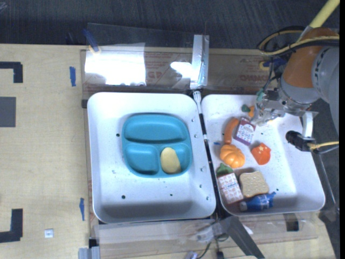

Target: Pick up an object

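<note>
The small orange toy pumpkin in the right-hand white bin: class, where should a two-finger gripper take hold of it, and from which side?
Grip the small orange toy pumpkin across its rounded body, coming straight down from above. It probably suits that best: neighbours crowd its sides, but its top is exposed.

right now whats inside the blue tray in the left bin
One pale yellow potato-like item sits in the blue tray's lower right compartment; no other items show in it.

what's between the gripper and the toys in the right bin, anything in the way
Nothing visible blocks it. The gripper hangs over the right bin at its far side, right beside the small carton and the sausage. The pumpkin, tomato and bread slice lie open nearer the front.
</note>
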Motion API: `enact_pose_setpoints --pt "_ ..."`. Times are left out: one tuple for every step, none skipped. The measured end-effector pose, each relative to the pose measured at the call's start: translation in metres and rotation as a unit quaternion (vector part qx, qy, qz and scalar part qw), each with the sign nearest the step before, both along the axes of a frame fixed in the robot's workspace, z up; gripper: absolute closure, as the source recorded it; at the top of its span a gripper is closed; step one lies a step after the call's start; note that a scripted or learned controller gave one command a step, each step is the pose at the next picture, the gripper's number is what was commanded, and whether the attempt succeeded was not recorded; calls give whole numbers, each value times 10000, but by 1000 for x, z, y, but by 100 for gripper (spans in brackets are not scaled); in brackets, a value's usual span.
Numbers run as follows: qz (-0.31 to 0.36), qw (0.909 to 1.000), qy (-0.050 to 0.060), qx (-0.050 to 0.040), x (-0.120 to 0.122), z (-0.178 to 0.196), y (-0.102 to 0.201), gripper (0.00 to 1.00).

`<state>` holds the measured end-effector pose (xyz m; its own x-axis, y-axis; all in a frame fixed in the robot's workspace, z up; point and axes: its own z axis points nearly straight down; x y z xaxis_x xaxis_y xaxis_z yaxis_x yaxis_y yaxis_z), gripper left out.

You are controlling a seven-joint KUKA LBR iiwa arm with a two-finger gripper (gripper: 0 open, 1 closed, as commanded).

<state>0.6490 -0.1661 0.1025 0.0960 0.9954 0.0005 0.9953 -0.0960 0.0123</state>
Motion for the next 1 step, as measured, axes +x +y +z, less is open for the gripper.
enact_pose_setpoints --pt "0 10000 1 0 0 0 0 0"
